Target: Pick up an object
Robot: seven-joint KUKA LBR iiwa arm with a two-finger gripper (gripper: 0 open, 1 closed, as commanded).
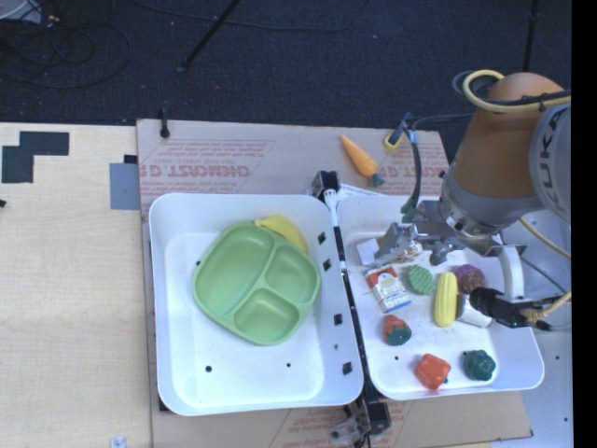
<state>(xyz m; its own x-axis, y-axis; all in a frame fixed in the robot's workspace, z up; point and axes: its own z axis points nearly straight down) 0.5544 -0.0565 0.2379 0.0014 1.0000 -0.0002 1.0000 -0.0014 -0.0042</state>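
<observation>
The worktop (56,278) was pale wood, with a sheet of printed cardboard (233,161) laid across it under both white bins. Behind it the floor (280,45) was dark blue carpet, crossed by loose black cables (75,26).

In the left bin (177,362) lay a green divided plate (258,283), tilted a little, with a yellow piece (284,230) peeping out from under its far edge.

The right bin (513,367) held the toys: a small carton with a red label (389,287), a green bumpy piece (421,279), a yellow corn cob (446,298), a purple item (468,276), a red-and-green piece (396,329), an orange-red pepper (432,371) and a dark green piece (479,365). An orange carrot (359,157) sat out on the cardboard, behind the bins.

The arm (508,147) hung over the right bin's far side, its gripper (399,244) low, just above the carton. Whether its grip was loose or tight, I could not tell. Nothing was visibly between them; the toys all lay in the bin.
</observation>
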